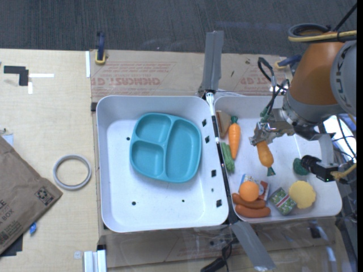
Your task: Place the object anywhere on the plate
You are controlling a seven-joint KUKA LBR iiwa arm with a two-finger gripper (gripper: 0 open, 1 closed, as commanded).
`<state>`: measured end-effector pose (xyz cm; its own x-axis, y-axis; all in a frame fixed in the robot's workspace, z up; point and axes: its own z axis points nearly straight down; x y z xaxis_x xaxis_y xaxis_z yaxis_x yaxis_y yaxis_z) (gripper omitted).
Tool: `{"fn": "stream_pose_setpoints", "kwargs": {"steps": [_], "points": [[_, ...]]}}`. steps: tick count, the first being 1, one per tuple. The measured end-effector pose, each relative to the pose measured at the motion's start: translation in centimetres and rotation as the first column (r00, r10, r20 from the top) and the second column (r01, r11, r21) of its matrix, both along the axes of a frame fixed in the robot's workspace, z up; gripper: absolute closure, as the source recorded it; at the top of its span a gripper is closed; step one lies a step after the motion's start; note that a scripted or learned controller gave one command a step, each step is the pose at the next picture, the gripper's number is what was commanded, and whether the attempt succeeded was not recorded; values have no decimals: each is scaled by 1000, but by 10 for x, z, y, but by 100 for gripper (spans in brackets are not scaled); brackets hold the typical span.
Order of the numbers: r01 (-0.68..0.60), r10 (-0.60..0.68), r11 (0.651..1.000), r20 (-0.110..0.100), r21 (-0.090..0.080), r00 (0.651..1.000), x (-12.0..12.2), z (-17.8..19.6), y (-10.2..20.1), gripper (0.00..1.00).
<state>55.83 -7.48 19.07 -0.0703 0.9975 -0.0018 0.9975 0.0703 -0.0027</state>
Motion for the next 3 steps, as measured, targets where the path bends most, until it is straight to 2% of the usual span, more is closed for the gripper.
{"fn": "stream_pose_setpoints", "kwargs": {"steps": [1,2,3], "points": [[13,-13,1000,-1,1,1000,-7,0,87,100],[-149,149,989,2,-1,989,62,83,169,100],[-149,149,989,1,-1,989,62,83,169,0]]}}
